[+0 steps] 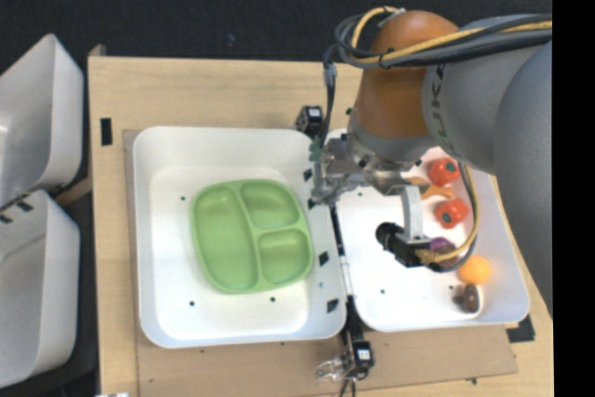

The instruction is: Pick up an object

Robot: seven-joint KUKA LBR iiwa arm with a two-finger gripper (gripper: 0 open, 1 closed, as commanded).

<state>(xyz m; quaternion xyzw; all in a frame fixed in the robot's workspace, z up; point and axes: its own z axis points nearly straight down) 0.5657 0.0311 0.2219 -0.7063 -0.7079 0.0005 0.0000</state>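
Seemingly mid-approach, the gripper (327, 177) hung over the left edge of the right bin (395, 297), its grip state untellable, and next needed lowering onto an object, perhaps the orange ball (475, 270)

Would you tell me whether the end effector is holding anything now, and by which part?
It cannot be told; the arm hides most of the end effector.

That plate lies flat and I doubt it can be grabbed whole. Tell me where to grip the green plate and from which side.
Probably the raised rim of the green plate, on the edge nearest the right bin. Come straight down and pinch across the rim, into a small compartment. It lies flat in the left bin, too broad to span.
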